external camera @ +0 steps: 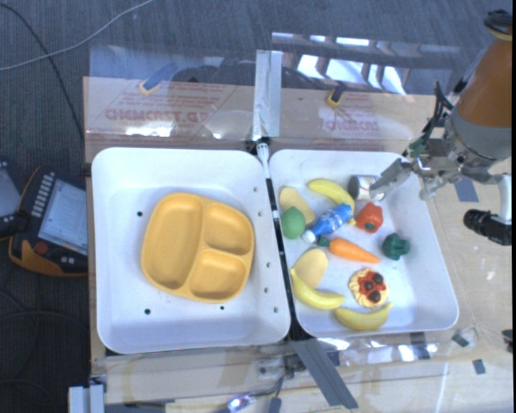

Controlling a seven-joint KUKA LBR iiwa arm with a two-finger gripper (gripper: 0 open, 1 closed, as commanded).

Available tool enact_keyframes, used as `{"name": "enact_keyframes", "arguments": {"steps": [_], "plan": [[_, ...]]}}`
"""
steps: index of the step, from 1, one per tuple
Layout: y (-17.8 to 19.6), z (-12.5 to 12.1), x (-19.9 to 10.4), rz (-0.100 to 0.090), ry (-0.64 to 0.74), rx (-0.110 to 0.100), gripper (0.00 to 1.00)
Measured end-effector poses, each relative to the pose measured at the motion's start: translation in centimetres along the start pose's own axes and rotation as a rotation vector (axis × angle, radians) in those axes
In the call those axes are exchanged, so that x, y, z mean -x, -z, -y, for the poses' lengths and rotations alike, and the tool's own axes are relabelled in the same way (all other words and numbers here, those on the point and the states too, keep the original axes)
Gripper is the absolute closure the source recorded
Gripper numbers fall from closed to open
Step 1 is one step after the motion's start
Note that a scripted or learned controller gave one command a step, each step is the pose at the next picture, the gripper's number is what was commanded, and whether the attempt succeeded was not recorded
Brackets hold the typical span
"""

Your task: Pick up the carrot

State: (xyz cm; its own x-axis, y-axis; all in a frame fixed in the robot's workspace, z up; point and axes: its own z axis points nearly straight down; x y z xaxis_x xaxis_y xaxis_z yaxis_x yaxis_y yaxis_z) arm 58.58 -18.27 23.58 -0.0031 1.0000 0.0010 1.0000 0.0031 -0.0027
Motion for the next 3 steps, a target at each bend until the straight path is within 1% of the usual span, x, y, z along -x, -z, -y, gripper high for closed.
{"name": "enact_keyframes", "arguments": {"steps": [1,2,3], "plan": [[-11.4,4.7,-3.0,0.0,-0.151,-0.002,0.0],[-14.6,5.1,-4.1,0.005,-0.065,0.01,0.0],[-13.6,4.8,-4.3,0.002,-0.064,0.015,1.0]]}}
